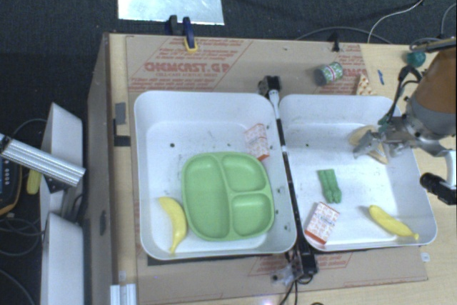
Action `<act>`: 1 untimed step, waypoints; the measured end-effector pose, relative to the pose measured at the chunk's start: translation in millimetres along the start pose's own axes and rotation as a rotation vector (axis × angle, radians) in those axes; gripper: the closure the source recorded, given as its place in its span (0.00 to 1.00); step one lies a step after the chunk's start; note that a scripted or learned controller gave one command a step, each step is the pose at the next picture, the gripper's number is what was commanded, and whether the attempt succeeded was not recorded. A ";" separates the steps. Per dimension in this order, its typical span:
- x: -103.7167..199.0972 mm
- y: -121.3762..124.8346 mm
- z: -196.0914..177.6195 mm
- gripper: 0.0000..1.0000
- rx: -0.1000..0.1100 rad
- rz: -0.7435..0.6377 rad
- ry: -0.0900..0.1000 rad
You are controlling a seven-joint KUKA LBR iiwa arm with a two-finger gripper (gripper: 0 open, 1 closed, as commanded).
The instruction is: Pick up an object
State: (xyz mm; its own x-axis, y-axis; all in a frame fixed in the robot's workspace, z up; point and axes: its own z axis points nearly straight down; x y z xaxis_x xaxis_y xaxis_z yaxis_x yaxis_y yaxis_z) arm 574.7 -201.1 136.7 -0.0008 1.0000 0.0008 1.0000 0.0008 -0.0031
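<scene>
My gripper [368, 142] hangs low over the back right part of the right bin [343, 118], with the grey arm coming in from the right edge. A pale tan piece [380, 153] lies just beneath it, partly hidden. In the same bin a green block [329, 186] rests in the middle, a red and white carton [322, 221] lies at the front, and a yellow banana [391, 220] sits in the front right corner. All three are well apart from the gripper.
The left bin [164, 118] holds a green divided plate [228, 196], a second banana [173, 223] at its front left and a small red and white carton [257, 141] by the divider. A small can [330, 73] stands on the bench behind the right bin.
</scene>
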 end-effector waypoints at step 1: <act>77.5 -12.6 -45.8 0.00 -0.006 -0.004 0.000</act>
State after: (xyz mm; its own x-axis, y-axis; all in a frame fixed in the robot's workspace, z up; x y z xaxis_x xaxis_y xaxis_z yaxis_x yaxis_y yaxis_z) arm 562.1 -123.6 182.7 -0.0048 1.0000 0.0008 1.0000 0.0048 0.0028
